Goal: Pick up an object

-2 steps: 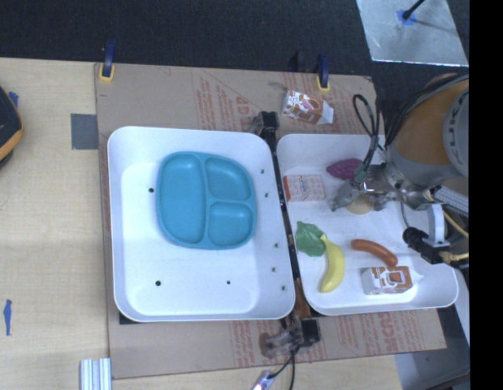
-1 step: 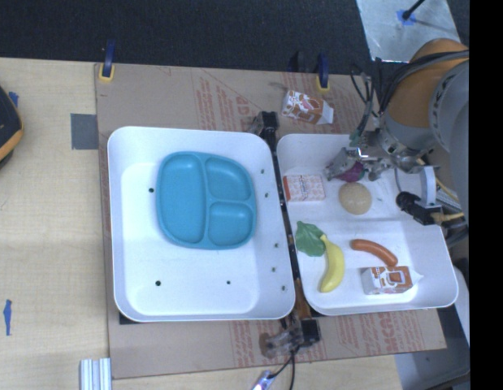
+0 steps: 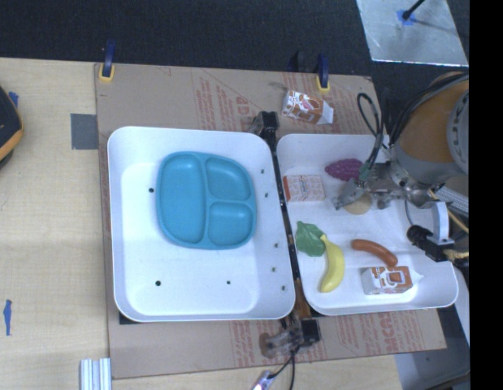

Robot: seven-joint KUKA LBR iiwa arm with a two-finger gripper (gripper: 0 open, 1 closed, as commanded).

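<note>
The grey arm's gripper (image 3: 354, 197) is hovering low in the right-hand bin (image 3: 316, 299), its jaw gap impossible to judge, over a small pale round object (image 3: 359, 206) lying just beneath the tips (probably light, smooth, best pinched across its middle).

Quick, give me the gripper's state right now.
Gripper: low in the right bin, over a pale round object beside the purple item; its grip state cannot be told.
</note>
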